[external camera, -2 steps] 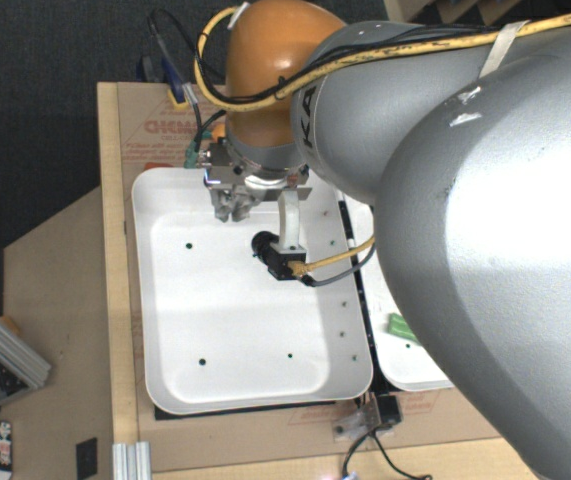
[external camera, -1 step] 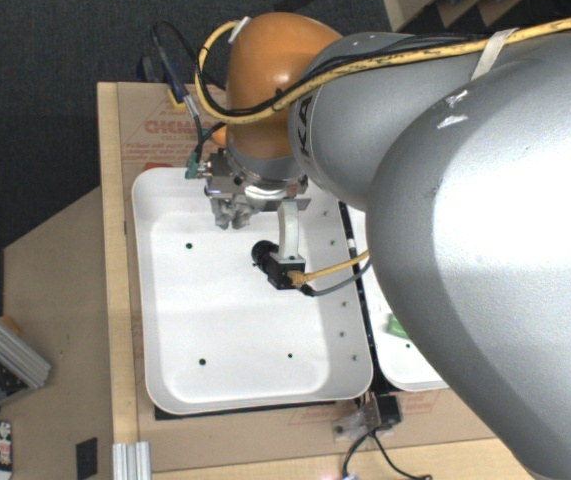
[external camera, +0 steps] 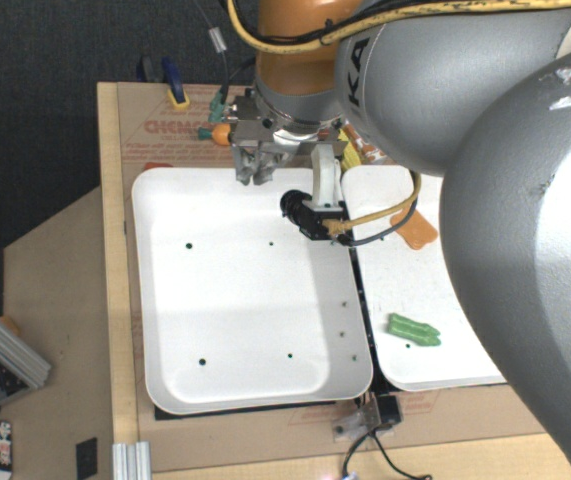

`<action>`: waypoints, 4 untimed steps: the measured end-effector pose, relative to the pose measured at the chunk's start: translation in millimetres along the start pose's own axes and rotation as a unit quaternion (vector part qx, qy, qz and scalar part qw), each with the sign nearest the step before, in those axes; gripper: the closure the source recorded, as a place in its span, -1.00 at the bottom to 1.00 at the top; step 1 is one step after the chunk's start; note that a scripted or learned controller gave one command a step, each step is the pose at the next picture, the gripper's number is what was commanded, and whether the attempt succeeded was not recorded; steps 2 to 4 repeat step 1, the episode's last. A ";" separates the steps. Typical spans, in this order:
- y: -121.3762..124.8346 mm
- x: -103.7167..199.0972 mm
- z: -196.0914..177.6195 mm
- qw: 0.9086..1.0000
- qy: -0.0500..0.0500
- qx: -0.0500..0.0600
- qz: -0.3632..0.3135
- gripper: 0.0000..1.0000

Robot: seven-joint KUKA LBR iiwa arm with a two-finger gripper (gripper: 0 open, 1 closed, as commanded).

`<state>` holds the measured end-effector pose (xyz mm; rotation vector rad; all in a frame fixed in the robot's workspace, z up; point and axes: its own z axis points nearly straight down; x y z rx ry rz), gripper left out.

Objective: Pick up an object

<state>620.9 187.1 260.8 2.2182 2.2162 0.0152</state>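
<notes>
A green, pod-like object [external camera: 412, 330] lies in the right bin [external camera: 445, 373], towards its near side. An orange object [external camera: 421, 233] shows partly at that bin's far side, beside the arm's cables. My gripper [external camera: 253, 173] hangs over the far edge of the left bin [external camera: 235, 308], well to the left of both objects. Nothing can be seen in it. The big grey arm covers much of the right bin.
A small orange and green item [external camera: 217, 133] sits on the bench just behind the left bin, close to the gripper. A blue and yellow clamp [external camera: 175, 85] stands at the bench's back edge. A black cable mount [external camera: 305, 215] hangs over the bins' divide.
</notes>
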 end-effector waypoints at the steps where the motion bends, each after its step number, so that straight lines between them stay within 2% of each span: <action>1: -27.6 -28.1 43.7 1.000 -0.002 0.009 0.001 1.00; 4: -27.6 -28.1 43.7 1.000 -0.002 0.009 0.001 1.00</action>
